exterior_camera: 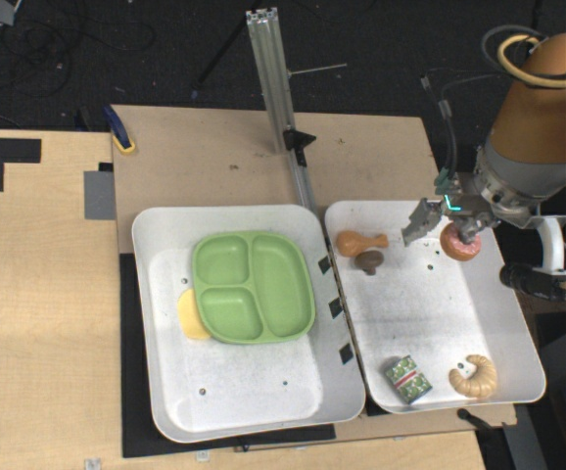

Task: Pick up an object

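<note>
My gripper (448,225) hovers over the far right corner of the right bin (430,311), and its fingers look spread open. A pink frosted donut (462,245) lies just below it, near the right fingertip (475,227); nothing is clamped between the fingers. An orange drumstick-shaped toy (359,241) and a brown lump (368,259) lie at the bin's far left. A small green box (407,379) and a tan croissant (474,376) rest near the front edge.
The left bin (234,390) holds a green divided plate (254,287) with a yellow piece (191,317) sticking out from under its left side. A metal post (273,81) rises behind the bins. Black clips (334,306) sit along the seam between the bins.
</note>
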`<state>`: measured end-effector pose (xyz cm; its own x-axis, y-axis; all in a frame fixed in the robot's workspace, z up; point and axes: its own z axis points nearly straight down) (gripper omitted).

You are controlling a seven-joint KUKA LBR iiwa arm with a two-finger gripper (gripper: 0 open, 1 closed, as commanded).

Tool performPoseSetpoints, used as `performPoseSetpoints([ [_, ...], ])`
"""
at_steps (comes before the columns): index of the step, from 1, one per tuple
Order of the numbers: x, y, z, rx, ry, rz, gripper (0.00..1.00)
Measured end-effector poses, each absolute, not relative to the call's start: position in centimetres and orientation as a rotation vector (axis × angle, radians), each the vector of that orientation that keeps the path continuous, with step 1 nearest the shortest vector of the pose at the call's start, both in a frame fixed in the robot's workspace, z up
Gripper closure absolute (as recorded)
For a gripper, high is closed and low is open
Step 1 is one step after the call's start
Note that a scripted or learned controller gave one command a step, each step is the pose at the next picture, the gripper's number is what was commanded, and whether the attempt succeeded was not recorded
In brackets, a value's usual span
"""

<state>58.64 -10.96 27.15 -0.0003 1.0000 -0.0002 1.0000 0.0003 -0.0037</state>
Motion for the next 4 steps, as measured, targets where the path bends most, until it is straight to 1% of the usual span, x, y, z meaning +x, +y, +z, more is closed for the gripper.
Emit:
performPoseSetpoints([
  [1,58.7,-11.0,27.3,-2.22,-2.222,0.002,0.0],
  [2,59.2,-10.6,21.0,-2.216,-2.217,0.009,0.0],
  [3,58.4,-10.5,16.4,-2.216,-2.216,0.008,0.0],
  [4,58.1,-10.4,9.9,-2.217,-2.215,0.009,0.0],
])
